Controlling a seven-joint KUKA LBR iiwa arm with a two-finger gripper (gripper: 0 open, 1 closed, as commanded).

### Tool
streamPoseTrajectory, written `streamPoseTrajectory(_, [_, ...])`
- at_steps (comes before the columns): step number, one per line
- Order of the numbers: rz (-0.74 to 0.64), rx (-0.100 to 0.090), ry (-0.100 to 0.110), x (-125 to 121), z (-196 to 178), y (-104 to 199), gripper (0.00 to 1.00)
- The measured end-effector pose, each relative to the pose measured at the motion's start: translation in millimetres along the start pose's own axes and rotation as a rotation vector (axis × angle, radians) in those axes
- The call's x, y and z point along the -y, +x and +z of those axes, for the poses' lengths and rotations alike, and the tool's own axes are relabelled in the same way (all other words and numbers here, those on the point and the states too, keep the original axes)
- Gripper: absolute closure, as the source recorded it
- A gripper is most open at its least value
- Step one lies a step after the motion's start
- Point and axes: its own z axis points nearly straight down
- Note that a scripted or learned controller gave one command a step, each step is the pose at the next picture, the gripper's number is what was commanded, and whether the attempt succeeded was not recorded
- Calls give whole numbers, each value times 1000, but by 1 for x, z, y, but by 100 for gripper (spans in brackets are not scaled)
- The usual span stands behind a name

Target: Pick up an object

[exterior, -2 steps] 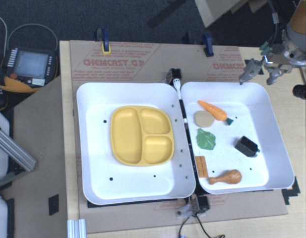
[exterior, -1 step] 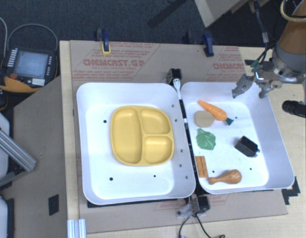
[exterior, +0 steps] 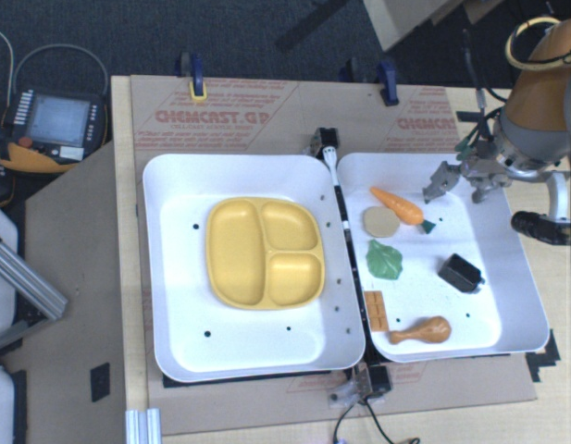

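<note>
Orange carrot (exterior: 397,204) lies diagonally, tip pointing upper-left.

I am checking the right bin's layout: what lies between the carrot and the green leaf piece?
In the camera view, a round beige disc lies between the carrot and the green leaf piece.

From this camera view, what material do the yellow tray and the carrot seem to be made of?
The yellow tray looks like moulded plastic, matte to slightly glossy: one even colour, rounded compartments, soft highlights. The carrot is probably a plastic toy: a flat, uniform orange with a smooth surface, though it is too small to tell for certain.
</note>
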Motion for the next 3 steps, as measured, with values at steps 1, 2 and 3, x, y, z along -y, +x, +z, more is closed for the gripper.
streamPoseTrajectory(1, [1, 0, -10, -2, 59, -2, 0])
streamPoseTrajectory(2, [0, 3, -24, -6, 41, -2, 100])
streamPoseTrajectory(3, [-2, 5, -15, -11, -23, -3, 100])
